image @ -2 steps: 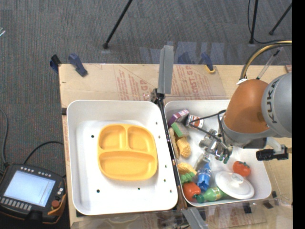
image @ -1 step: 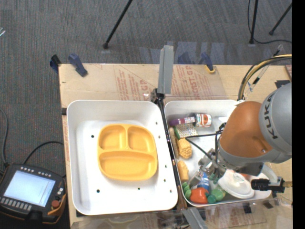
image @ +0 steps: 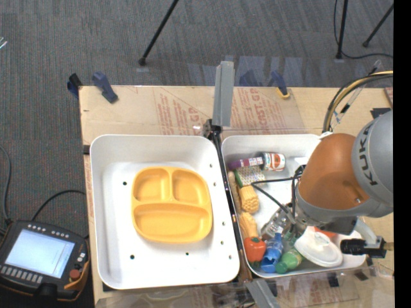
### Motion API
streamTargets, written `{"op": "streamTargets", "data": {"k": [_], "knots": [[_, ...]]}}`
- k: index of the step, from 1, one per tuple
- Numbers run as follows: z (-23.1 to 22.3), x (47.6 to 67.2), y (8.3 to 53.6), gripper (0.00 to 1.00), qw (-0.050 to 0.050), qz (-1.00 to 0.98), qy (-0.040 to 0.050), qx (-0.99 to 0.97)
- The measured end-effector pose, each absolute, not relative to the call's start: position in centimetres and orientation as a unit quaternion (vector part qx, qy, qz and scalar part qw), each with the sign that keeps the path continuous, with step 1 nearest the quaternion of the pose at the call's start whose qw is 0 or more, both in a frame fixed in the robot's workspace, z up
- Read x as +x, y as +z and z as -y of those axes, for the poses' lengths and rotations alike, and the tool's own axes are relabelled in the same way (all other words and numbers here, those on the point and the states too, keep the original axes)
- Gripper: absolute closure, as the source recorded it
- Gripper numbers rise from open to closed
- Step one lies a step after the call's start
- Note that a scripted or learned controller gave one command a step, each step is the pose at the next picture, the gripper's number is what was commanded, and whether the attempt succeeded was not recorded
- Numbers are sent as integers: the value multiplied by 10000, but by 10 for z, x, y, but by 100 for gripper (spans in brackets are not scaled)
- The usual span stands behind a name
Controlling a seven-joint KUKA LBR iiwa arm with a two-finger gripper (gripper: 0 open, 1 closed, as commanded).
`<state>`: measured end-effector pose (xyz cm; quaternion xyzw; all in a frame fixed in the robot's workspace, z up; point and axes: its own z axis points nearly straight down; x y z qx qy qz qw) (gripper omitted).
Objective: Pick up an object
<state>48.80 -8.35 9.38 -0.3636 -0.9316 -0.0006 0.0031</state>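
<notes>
Orange-banded arm hangs over the right bin (image: 302, 141), its tool (image: 282, 226), grip state unreadable, seemingly down among crowded toys near the blue bottle (image: 275, 249), so a neighbour could block or spoil the grasp.

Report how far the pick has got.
Done: the arm has reached over the right bin, its wrist low above the clutter near the blue object and white lid. In hand: nothing visibly lifted; the wrist hides the grasp point. Left: grasp an item and raise it. The corn, bottle and orange pepper lie in the bin; the yellow tray sits in the left bin.
</notes>
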Motion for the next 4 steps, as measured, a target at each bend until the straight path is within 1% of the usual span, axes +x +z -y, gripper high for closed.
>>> {"op": "streamTargets", "data": {"k": [1,2,3,4], "knots": [[85,509,85,100,25,8504,10,-5262],[87,510,86,0,-1,8501,27,-5266],[156,476,87,0,-5,8653,3,-5013],[183,481,85,0,84,8696,-105,-4936]]}}
